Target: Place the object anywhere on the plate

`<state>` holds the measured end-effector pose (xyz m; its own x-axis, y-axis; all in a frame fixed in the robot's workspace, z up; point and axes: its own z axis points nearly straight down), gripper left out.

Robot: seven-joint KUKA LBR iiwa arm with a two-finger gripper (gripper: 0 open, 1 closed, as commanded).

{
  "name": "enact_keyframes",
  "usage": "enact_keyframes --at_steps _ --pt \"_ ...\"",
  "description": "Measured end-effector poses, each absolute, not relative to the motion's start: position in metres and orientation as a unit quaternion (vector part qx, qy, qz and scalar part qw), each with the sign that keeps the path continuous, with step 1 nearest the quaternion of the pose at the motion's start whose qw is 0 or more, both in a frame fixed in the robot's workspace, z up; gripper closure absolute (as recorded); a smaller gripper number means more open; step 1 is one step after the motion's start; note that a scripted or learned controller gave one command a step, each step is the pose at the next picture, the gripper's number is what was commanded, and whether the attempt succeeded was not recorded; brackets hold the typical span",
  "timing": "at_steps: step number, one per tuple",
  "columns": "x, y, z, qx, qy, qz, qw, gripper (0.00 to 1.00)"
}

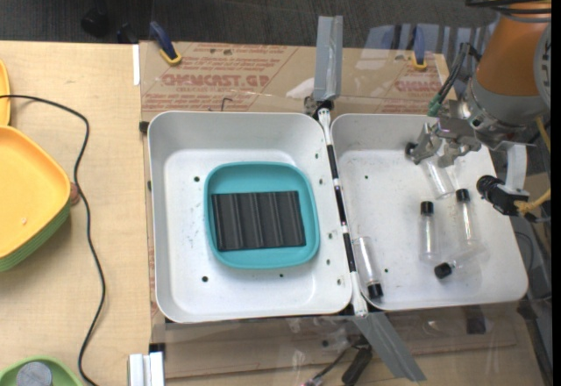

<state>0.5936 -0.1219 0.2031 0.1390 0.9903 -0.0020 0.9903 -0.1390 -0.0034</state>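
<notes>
Tubes: several clear plastic ones w/ black caps lie in the right bin point(500, 283). One tube point(427, 229) sits upright-ish in pic, cap at top, mid-bin. Another point(464, 216) lies just beside it to the right, cap also at top. A third point(458, 262), nearer the front, is tilted w/ its cap at lower left. A fourth point(366, 266) lies along the bin's left wall, cap toward the front corner.

End effector point(441, 152) is over the back part of the right bin, arm coming in from the right w/ orange band above the wrist. A clear tube-like shape point(441, 174) slants down from its tip, but can't tell if that's gripped or just lying under it; finger opening can't be made out either.

Plate point(260, 215) is teal, squarish w/ rounded corners, dark ribbed centre, sitting about mid left bin point(171, 200). No tube on it; all are well apart from it, across the divider between bins.

Outside the bins: yellow dish point(26, 196) at left edge of the worktop point(88, 314), black cable point(86, 200) running past it, cardboard sheet point(228, 77) behind the bins.
</notes>
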Motion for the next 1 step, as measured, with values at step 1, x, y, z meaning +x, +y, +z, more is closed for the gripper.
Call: enact_keyframes --at_steps 1 --pt "0.5936 -0.122 0.2031 -0.755 -0.656 0.0018 0.0 0.0"
